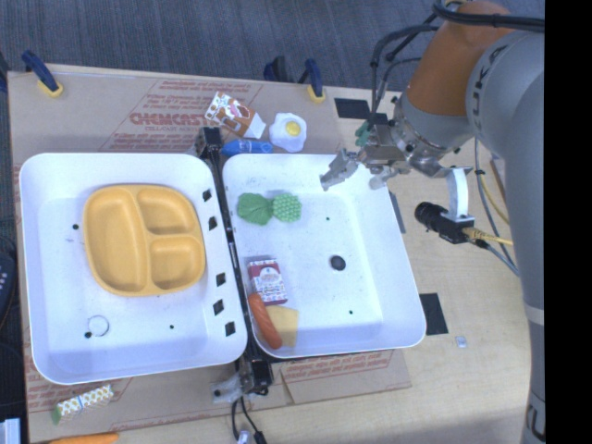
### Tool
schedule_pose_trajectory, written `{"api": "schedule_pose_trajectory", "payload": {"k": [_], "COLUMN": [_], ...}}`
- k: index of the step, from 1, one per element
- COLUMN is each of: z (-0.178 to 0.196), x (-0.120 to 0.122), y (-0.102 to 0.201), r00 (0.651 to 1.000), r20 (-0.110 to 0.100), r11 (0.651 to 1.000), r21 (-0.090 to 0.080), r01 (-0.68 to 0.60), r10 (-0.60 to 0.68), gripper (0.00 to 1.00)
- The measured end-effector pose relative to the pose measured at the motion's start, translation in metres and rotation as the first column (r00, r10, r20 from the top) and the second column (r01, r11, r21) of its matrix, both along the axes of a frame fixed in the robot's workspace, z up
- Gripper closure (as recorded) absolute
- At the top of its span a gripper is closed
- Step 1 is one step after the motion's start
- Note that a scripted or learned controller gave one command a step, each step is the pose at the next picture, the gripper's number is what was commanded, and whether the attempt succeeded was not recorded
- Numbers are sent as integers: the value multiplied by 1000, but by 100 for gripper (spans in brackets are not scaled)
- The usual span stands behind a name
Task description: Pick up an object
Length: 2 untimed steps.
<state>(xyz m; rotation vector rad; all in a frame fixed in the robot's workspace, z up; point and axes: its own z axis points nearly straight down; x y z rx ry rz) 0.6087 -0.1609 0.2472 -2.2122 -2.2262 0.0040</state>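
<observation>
The gripper hangs over the upper right rim of the right bin, its two fingers spread apart with nothing between them. Below and to its left, inside that bin, lie two green objects touching each other, possibly leafy toy food, though the detail is poor. Further from the gripper, along the bin's left wall, sit one red packet, one orange stick and one yellow wedge. The left bin, beyond, holds one yellow divided tray. Both bins rest on a cardboard sheet laid over a wooden bench, with grey carpet behind.
</observation>
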Motion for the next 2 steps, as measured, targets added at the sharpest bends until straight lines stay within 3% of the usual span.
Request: {"api": "schedule_pose_trajectory", "payload": {"k": [1,2], "z": [-128,-156], "x": [34,19], "y": [27,66], "r00": [997,999], "r20": [-4,-1], "r11": [997,999], "r21": [0,0], "r01": [-74,-38], "r10": [74,38], "gripper": [0,0]}}
